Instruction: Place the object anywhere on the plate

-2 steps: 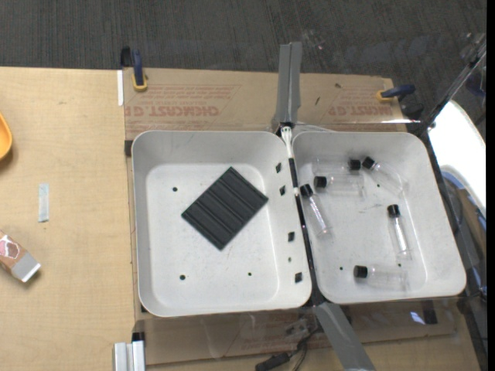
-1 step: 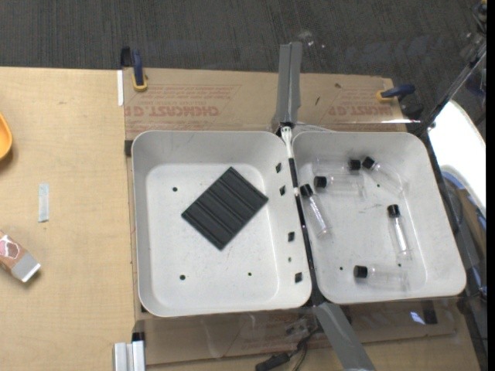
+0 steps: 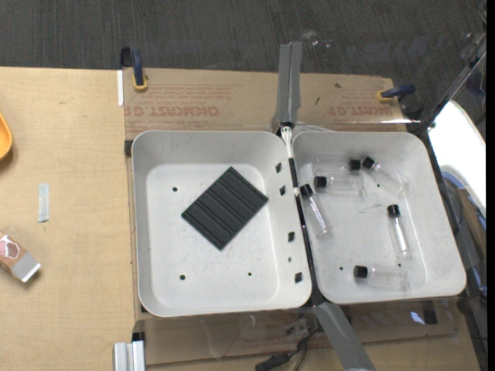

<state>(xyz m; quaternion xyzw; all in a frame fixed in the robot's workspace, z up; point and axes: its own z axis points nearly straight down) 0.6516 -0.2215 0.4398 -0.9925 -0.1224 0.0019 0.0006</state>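
A black ribbed square plate point(image 3: 225, 207) lies flat and turned like a diamond in the middle of the left white bin point(image 3: 147, 230). The right white bin point(image 3: 441, 207) holds several clear plastic vials with black caps. One vial point(image 3: 315, 209) lies close to the bin's left wall, another vial point(image 3: 398, 232) lies toward the right, and a third vial point(image 3: 374, 275) rests near the front wall. More vials lie near the back, around the black caps point(image 3: 360, 163).
The bins sit on cardboard held by a clamp point(image 3: 138, 74) at the back left and a clamp point(image 3: 393, 93) at the back right. On the wooden bench to the left lie a small grey strip point(image 3: 43, 203), a red-and-white item point(image 3: 17, 258) and an orange object point(image 3: 3, 137).
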